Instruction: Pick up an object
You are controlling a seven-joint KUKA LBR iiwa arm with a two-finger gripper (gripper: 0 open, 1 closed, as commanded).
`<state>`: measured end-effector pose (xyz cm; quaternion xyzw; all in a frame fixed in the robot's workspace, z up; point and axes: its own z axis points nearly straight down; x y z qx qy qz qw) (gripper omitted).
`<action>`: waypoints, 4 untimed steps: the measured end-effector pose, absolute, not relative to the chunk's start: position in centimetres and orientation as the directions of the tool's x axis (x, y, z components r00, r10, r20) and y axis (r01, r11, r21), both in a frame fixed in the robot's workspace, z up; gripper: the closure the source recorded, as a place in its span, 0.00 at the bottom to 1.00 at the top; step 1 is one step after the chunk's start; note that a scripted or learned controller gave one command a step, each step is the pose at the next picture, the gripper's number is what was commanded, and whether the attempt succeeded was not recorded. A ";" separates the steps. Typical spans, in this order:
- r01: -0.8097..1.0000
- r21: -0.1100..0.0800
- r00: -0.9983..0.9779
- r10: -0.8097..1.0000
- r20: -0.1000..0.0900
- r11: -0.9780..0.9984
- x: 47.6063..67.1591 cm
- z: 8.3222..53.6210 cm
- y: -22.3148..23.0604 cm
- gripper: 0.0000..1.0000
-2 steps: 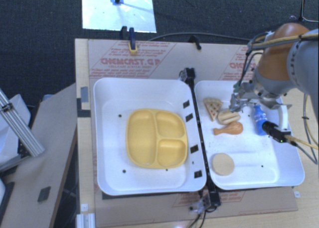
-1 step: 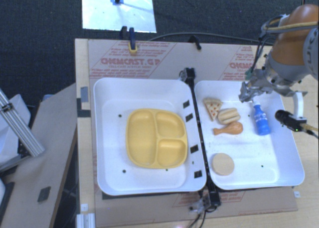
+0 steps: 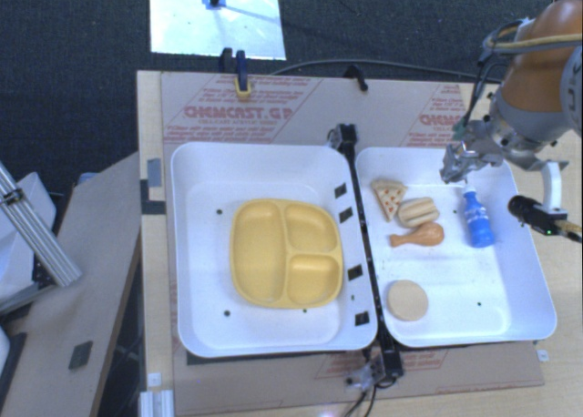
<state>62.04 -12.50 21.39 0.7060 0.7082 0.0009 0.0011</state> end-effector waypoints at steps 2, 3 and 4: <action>1.000 0.000 -0.008 1.000 0.001 0.008 59.3 21.7 -2.3 1.00; 1.000 0.000 -0.009 1.000 0.001 0.009 58.7 21.8 2.7 1.00; 1.000 0.000 -0.011 1.000 0.003 0.011 56.1 22.6 8.4 1.00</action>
